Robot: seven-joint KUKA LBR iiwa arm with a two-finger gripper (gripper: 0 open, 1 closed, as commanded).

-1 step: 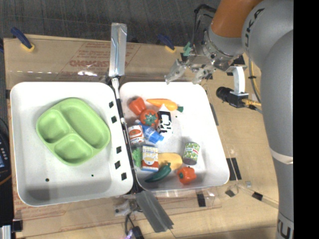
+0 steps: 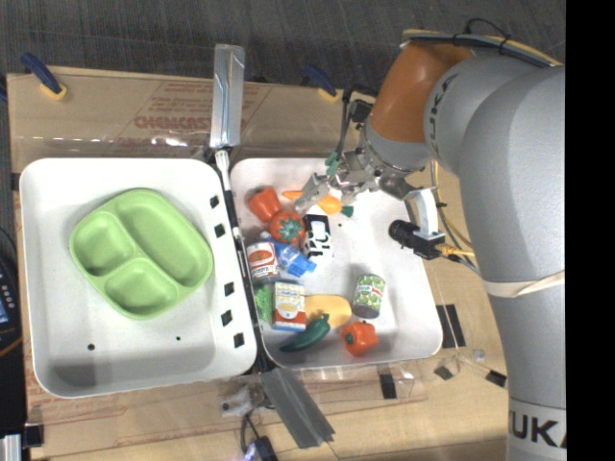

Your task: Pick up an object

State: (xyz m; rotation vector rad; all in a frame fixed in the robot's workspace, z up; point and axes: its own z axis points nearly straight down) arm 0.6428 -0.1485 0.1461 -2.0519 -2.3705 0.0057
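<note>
The right bin [image 2: 408,257] holds a pile of toy groceries: an orange pepper [image 2: 263,203], a red tomato [image 2: 285,226], a black-and-white carton [image 2: 317,236], a red-and-white can [image 2: 260,260], a blue piece [image 2: 298,261], a small box [image 2: 288,305], a yellow banana [image 2: 332,305], a green can [image 2: 369,294], a red pepper [image 2: 359,337] and a dark green chili [image 2: 307,335]. My gripper [image 2: 327,198] hangs over the bin's far middle, fingers spread. A small orange piece [image 2: 330,203] shows between them; whether they touch it is unclear.
The left bin [image 2: 58,353] holds a green divided plate [image 2: 141,251]. A raised divider [image 2: 233,257] separates the bins. A metal bar [image 2: 227,94] stands at the back, and the arm's grey body [image 2: 500,161] covers the right side.
</note>
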